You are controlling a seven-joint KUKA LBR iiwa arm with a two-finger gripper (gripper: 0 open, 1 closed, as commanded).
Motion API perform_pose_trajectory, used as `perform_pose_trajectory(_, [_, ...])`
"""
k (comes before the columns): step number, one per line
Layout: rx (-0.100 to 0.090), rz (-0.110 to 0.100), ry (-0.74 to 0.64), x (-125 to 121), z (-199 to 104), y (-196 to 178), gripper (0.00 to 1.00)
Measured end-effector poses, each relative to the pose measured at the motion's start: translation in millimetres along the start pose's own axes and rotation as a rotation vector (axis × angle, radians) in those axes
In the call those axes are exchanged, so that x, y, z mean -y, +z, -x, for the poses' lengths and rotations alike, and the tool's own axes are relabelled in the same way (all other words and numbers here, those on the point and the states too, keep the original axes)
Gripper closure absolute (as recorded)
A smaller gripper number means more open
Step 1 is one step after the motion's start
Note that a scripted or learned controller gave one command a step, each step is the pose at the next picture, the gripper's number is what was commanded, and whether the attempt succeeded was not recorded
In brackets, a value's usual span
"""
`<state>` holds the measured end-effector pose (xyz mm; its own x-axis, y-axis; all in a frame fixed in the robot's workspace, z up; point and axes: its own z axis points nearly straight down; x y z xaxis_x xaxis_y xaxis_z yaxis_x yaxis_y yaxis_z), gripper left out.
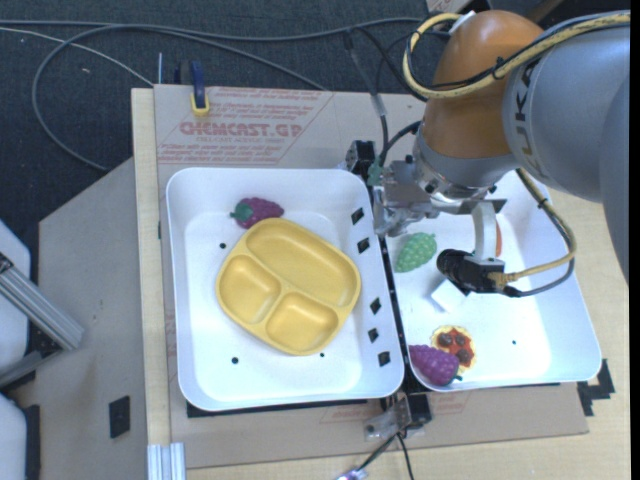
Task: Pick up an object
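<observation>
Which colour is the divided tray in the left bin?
Yellow divided tray, seen in the camera view.

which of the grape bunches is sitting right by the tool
The green grape bunch in the right bin, just below the tool. The two purple bunches lie farther off: one in the left bin above the yellow tray, one at the right bin's lower edge.

Plastic, cardboard and painted metal, as we see them.
We note two smooth, glossy white plastic bins (190, 268), the left holding a matt yellow plastic tray (288, 284) with bumpy purple plastic grapes (258, 210) at its 11 o'clock. The right bin holds knobbly green grapes (415, 251) and purple grapes (435, 365), both plastic-looking. Under them we see matt printed cardboard (250, 123). The arm's orange band (480, 48) shines; its grey shell (585, 108) looks satin.
</observation>
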<state>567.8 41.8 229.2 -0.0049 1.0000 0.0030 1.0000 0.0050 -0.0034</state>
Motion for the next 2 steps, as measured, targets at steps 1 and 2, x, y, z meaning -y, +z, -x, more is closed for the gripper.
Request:
perform_pose_trajectory(1, [0.0,-0.001,0.001,34.4,-41.4,-7.3,1.0])
perform_pose_trajectory(2, [0.002,-0.002,0.004,46.7,-48.3,11.4,1.0])
